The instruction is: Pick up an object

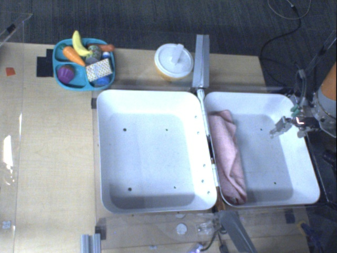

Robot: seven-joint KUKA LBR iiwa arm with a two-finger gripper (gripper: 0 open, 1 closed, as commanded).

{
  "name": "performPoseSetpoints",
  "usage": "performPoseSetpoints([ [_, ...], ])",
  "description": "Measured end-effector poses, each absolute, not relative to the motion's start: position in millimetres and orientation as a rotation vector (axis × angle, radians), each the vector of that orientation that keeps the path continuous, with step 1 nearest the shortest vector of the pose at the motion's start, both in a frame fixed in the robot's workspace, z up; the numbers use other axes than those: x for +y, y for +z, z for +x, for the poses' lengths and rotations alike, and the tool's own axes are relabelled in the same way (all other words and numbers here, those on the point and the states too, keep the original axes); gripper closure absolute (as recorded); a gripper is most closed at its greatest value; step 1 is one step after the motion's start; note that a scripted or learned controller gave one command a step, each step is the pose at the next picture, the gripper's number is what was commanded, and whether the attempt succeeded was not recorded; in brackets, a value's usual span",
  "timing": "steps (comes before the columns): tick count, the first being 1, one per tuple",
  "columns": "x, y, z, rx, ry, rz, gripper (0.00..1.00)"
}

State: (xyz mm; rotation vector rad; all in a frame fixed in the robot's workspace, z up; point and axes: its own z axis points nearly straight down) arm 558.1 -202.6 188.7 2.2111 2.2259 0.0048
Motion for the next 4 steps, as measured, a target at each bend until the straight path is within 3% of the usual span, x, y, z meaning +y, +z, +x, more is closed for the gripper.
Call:
performPoseSetpoints([
  [1,-142,95,549.1,2.244,0.008,2.19,0.0],
  [2,-99,90,584.5,2.369,0.012,2.046,0.0],
  [3,-51,196,621.4,2.373,0.01,2.047,0.0],
  [4,-83,97,601.9,2.363,0.01,2.058,0.0],
])
